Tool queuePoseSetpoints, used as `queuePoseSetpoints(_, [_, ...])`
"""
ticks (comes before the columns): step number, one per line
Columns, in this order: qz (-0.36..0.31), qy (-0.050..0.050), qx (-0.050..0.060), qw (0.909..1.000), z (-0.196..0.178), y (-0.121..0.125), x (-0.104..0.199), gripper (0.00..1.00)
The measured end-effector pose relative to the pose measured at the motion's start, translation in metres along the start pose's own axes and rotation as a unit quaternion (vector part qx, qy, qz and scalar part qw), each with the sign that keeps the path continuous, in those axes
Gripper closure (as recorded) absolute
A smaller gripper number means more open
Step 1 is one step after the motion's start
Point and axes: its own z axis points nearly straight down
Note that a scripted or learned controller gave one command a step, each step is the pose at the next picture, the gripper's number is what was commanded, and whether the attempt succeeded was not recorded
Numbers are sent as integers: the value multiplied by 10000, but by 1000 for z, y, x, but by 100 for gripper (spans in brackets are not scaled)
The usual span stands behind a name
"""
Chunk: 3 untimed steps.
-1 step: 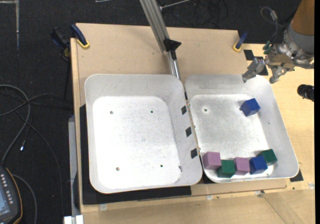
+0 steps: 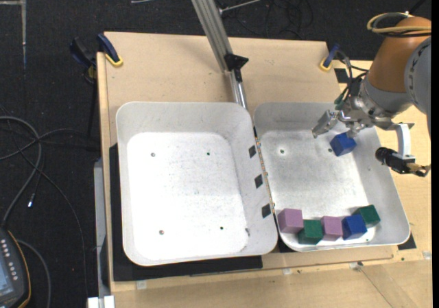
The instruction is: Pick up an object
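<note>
The pincer (image 2: 334, 128) hangs over the far part of the right bin (image 2: 302, 121), its fingers spread; a blue block (image 2: 342, 143) sits just below them, tilted, and I cannot tell whether the fingers hold it or it lies loose beneath; the grey arm (image 2: 398, 73) reaches in from beyond that bin's right rim. Around the blue block the bin floor is bare on the left and toward the near side, so there is open room there. Along the right bin's near rim runs a row of five blocks: a purple block (image 2: 291, 219), a green block (image 2: 312, 230), a second purple block (image 2: 333, 226), a second blue block (image 2: 354, 225) and a dark green block (image 2: 369, 215), each touching the next. Left of the right bin, rims meeting, lies the left bin (image 2: 137, 118); both rest on the tan surface (image 2: 164, 73).
</note>
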Motion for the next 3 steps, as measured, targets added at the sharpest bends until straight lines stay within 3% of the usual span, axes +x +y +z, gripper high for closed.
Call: queuePoseSetpoints(3, [-13,-10,-17,10000,9,-4,-13,0])
